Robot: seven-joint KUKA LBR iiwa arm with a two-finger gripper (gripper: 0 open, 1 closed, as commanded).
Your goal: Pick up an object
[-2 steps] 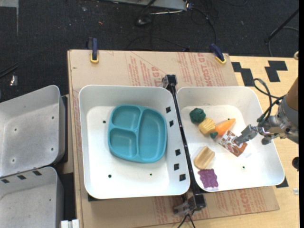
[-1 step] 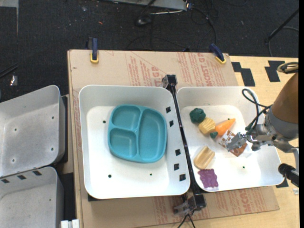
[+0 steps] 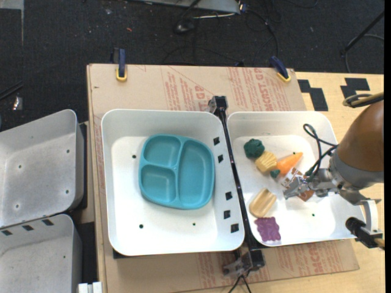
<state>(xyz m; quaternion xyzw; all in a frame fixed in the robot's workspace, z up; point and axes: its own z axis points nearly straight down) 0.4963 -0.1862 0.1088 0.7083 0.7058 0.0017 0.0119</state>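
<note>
The right bin [image 3: 317, 224] holds several small toys: a dark green lump [image 3: 254, 147], a pale yellow ridged piece [image 3: 266, 162], an orange carrot-like piece [image 3: 289, 162], a tan oblong piece [image 3: 263, 202] and a purple bunch [image 3: 267, 228]. My gripper [image 3: 295, 187] hangs low over the middle of this bin, just below the orange piece and right of the tan piece. Its metal tip is small and blurred. Nothing shows between its fingers.
The left bin [image 3: 116, 182] carries a teal divided plate [image 3: 177, 171]. A black divider with clips [image 3: 231, 163] separates the bins. The arm's orange band [image 3: 366, 139] covers the right bin's right edge. White trays [image 3: 36, 163] lie off the bench at left.
</note>
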